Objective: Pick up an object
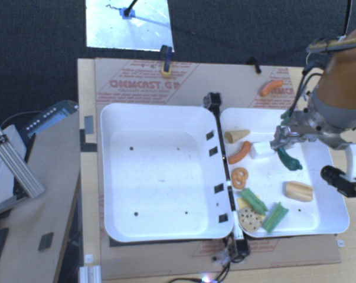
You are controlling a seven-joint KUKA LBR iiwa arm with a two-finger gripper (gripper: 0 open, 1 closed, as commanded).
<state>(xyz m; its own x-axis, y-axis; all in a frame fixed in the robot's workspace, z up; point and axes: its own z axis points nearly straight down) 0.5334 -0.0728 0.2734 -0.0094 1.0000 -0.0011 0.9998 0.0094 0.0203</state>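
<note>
My gripper [280,142] hangs over the right bin [334,217], near its back middle. A dark teal curved object [290,159] lies or hangs just below it, and its upper end meets the gripper's tip. Whether it is gripped is not visible. Close to the left are a small white block [260,151], an orange sausage [239,152] and a beige cone [237,135]. Further forward sit an orange pretzel [239,177], a tan bread roll [299,191], two green pieces [252,200] [275,216] and a speckled cookie [249,219].
The left bin [116,158] sits beside the right one, with a black clipped divider [218,152] between them. Another orange sausage [271,88] lies outside the bins on the board behind. A black fitting [340,180] sticks in at the right bin's edge.
</note>
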